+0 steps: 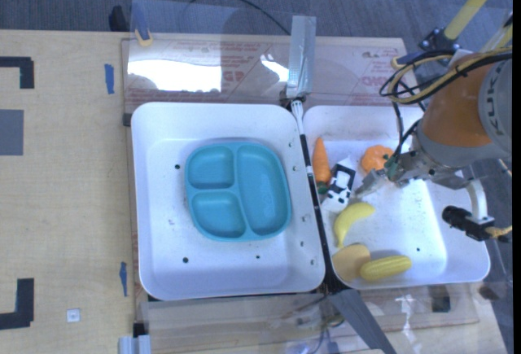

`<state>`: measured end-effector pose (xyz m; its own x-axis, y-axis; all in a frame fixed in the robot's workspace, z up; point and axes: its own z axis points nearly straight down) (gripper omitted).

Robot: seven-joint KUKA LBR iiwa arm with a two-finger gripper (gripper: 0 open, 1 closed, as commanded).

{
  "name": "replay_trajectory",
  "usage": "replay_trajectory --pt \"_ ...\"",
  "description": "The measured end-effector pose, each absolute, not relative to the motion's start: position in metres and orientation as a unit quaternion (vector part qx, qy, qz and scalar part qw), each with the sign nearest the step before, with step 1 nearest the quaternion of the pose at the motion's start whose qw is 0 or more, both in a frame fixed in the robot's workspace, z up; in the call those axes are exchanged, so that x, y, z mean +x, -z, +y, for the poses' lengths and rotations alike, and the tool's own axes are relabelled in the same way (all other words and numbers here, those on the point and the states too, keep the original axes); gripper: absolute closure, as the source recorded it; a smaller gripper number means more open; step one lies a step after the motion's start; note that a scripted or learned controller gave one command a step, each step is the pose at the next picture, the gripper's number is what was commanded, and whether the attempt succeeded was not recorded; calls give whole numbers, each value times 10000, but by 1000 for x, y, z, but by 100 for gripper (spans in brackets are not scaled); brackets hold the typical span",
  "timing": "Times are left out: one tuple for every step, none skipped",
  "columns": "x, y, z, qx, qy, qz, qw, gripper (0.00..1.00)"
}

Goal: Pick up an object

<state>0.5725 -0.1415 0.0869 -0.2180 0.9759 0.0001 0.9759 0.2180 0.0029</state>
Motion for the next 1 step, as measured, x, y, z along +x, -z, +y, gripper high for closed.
replay_trajectory --pt "635 -85 -157 6805 -10 7328 23 0"
